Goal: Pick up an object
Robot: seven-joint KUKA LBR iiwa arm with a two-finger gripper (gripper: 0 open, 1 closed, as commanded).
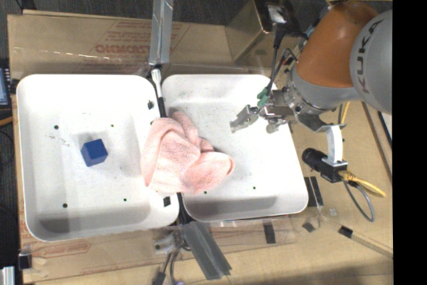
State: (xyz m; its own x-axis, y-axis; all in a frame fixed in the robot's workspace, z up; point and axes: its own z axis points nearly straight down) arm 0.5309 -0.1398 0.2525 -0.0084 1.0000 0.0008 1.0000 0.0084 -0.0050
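Note:
A blue cube (94,151) sits in the left bin (40,110), left of its middle. A crumpled pink cloth (180,155) lies across the ridge between the two bins, most of it in the right bin (220,93). My gripper (257,122) hovers over the right bin's upper right part, up and to the right of the cloth and apart from it. Its fingers (241,119) are spread, with nothing between them.
A grey metal bar (159,37) stands behind the bins at the divide, on a brown cardboard sheet (80,43). The arm's grey and orange body (340,57) hangs over the right bin's right rim.

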